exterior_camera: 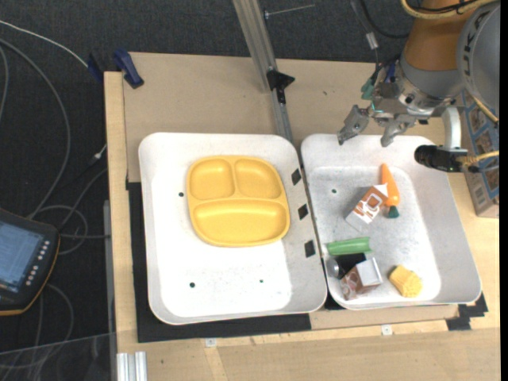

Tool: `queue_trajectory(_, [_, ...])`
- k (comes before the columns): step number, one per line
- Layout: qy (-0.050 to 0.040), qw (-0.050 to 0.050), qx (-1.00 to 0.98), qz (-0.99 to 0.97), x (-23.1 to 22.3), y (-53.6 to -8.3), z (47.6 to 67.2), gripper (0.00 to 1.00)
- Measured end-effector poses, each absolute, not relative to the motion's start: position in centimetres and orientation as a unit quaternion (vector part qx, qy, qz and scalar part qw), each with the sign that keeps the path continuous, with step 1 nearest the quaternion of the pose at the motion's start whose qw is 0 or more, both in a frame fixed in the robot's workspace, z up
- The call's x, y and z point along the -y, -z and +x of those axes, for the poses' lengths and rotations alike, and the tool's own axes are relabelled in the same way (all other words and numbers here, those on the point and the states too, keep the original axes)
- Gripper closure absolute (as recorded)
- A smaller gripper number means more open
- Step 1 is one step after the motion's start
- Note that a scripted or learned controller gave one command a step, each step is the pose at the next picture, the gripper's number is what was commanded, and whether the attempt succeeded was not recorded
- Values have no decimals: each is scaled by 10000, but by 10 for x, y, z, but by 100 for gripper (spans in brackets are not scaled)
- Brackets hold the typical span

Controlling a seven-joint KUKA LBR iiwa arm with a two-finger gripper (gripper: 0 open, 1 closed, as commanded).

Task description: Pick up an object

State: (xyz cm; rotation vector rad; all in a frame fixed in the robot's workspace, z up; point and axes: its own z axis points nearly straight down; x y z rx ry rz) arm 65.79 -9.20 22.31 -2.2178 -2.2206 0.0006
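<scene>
Camera view: gripper (367,132) at the twelve o'clock rim of right bin (444,236), fingers spread apart, nothing between them. Orange carrot (388,186) just inside the bin at about one o'clock from its centre, touching the small white-and-red box (367,205) at its seven o'clock. Green block (348,247) at the bin's seven o'clock side, brown-and-grey box (363,279) just below it, yellow corn piece (406,281) at five o'clock near the front rim. Left bin (159,252) bearing a yellow divided plate (236,200) toward its twelve o'clock half. All objects well apart from the fingers
</scene>
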Motion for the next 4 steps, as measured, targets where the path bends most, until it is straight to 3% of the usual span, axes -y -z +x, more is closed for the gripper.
queue_trajectory(1, [-3,15,7076,-7066,92,-223,658,0])
queue_trajectory(4, [-21,31,7073,-7069,100,-90,655,0])
